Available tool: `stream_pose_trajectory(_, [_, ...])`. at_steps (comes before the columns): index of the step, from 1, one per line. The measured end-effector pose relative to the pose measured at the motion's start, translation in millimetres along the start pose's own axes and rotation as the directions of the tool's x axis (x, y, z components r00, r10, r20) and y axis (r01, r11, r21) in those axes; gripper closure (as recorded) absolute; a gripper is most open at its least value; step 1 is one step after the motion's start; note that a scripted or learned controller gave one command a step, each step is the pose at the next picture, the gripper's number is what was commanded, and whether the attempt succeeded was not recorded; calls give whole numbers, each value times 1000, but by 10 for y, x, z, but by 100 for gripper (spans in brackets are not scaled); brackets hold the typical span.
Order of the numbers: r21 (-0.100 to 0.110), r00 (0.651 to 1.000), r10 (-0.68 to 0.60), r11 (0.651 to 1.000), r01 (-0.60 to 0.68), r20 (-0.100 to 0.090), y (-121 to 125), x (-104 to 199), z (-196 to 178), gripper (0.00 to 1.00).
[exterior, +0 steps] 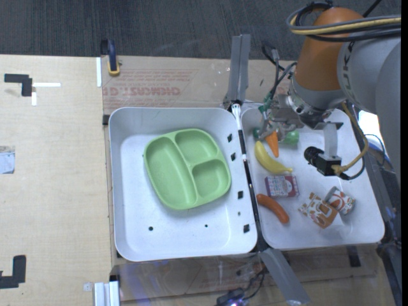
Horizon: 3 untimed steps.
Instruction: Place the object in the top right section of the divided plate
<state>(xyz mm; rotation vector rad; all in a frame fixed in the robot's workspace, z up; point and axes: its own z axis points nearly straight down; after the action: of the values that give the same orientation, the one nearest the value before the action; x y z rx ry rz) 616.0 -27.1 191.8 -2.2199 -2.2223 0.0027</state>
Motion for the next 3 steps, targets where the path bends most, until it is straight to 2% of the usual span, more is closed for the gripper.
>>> stream_pose_trajectory(1, [0, 968, -250, 968, 250, 0, -191, 688, -1, 100])
stream_pose_trajectory(2, [0, 968, -250, 968, 250, 0, -190, 686, -1, 0])
stream_pose_trajectory(3, [-1, 925, -380, 925, 380, 0, -674, 728, -407, 0])
